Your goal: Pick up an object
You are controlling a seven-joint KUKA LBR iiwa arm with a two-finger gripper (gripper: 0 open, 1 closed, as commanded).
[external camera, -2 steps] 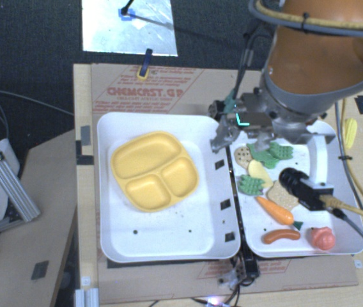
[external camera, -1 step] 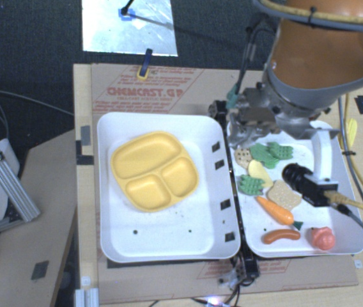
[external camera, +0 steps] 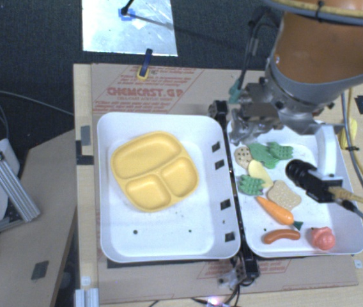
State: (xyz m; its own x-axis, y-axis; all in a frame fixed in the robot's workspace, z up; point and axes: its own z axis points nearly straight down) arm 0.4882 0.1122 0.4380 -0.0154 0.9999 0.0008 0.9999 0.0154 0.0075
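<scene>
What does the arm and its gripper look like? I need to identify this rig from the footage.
The arm is bulky and rounded, with a broad orange band above a grey wrist collar. Dark cables loop around its top. The gripper is a compact grey and black metal assembly.

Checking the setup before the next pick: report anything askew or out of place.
Nothing looks spilled or damaged. The yellow divided plate sits rotated in the left bin. The toy foods, including the carrot and sausage, lie jumbled in the right bin.
</scene>
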